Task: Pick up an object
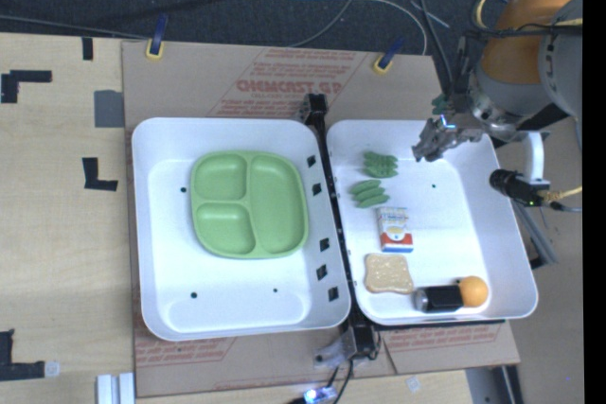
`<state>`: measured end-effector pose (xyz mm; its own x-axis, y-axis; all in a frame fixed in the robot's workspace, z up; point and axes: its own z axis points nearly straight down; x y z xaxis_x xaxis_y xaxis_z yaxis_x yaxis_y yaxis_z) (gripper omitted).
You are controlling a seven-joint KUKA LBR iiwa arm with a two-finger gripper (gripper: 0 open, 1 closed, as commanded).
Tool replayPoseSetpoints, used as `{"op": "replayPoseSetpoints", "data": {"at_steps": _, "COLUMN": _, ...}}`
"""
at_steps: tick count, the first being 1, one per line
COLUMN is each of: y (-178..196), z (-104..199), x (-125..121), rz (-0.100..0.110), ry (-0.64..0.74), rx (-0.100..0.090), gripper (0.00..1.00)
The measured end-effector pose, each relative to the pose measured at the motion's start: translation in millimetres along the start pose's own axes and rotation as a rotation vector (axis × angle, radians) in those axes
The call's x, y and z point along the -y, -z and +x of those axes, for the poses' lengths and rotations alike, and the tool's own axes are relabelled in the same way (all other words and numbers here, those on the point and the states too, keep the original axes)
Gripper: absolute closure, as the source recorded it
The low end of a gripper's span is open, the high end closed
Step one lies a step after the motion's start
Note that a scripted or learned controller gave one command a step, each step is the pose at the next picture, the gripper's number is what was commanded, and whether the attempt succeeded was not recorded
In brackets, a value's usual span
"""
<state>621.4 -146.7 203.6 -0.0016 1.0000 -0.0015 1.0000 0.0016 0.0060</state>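
Approach is the step in hand, as I judge it: the two-finger gripper hangs over the right shallow white bin near its 1 o'clock corner, carried by the grey arm with the orange band reaching in from 3 o'clock. Nothing lies between its tips, and whether the pincer is spread or pressed together I cannot tell — the dark tips blur together at this slant.

Candidates for the pick all sit in the right bin. Nearest, at about 9 o'clock from the gripper, is a dark green leafy toy vegetable; just below it, toward 6 o'clock, lies a lighter green pea pod. Farther down come a small red-and-white carton, then a tan slice of toy bread, and at the bin's 5 o'clock corner a black block touching an orange ball.

The left white bin holds a pale green divided plastic plate, well apart from the arm.

Next move, by my reading: shift toward 9 o'clock until centred over the leafy vegetable, then descend with the tips straddling it — it is low and soft-edged, so the tips would need to reach nearly to the bin floor before closing.
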Motion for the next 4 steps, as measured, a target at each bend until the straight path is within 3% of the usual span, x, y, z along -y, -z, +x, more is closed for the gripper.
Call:
{"op": "replayPoseSetpoints", "data": {"at_steps": 1, "y": 50, "z": 0, "x": -2, "rz": 0.001, "ry": 0.0, "rx": 0.0, "gripper": 1.0}}
{"op": "replayPoseSetpoints", "data": {"at_steps": 2, "y": 35, "z": 51, "x": 12, "rz": 0.009, "ry": 0.003, "rx": -0.003, "gripper": 1.0}}
{"op": "replayPoseSetpoints", "data": {"at_steps": 4, "y": 44, "z": 159, "x": 43, "rz": 0.008, "ry": 0.005, "rx": -0.003, "gripper": 1.0}}
